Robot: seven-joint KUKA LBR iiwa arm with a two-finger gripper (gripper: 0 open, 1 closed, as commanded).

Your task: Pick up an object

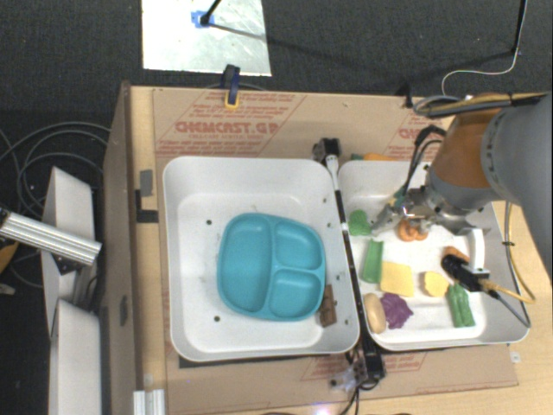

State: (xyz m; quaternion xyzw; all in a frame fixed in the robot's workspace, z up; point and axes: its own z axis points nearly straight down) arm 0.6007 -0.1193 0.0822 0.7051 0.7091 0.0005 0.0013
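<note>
Gripper [413,219] poised low in right bin [492,331], directly over orange piece [411,229]. Finger state: cannot tell. Orange piece just beyond yellow block [397,278], beside green stick [372,260]. Straight descent required.

pincer [413,219] over right bin [497,331] | orange piece [409,230] beneath | teal plate [270,266] in left bin [186,232]

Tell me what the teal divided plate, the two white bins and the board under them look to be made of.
Teal divided plate: likely molded plastic, smooth, with soft sheen and rounded compartment ridges.
Left bin and right bin: probably thin formed plastic, glossy white, with rounded corners.
Board: looks like brown cardboard or paper-faced sheet, matte, with red printed lettering.
</note>
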